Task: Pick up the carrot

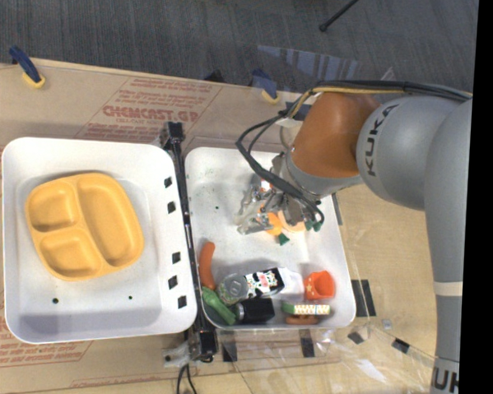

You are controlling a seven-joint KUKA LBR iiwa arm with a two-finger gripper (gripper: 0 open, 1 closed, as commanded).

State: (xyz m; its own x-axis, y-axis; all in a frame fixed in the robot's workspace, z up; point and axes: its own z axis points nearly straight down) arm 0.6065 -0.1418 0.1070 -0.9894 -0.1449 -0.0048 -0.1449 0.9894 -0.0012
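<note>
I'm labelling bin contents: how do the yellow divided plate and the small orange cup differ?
The yellow three-compartment plastic plate is broad, flat and lies alone in the left white bin. The small orange plastic cup is far smaller, deeper, and crowded among other items near the right white bin's front edge. Both are warm-coloured tableware.

A robotics lab test bench: an industrial arm [397, 150] reaches over two white bins [26, 320] set on cardboard [152, 105] clamped at its far edge with blue clips [27, 65]. Tape marks [361, 297] sit right of the bins, cables [189, 378] trail near them, and grey carpet [157, 23] lies beyond the cardboard.
</note>
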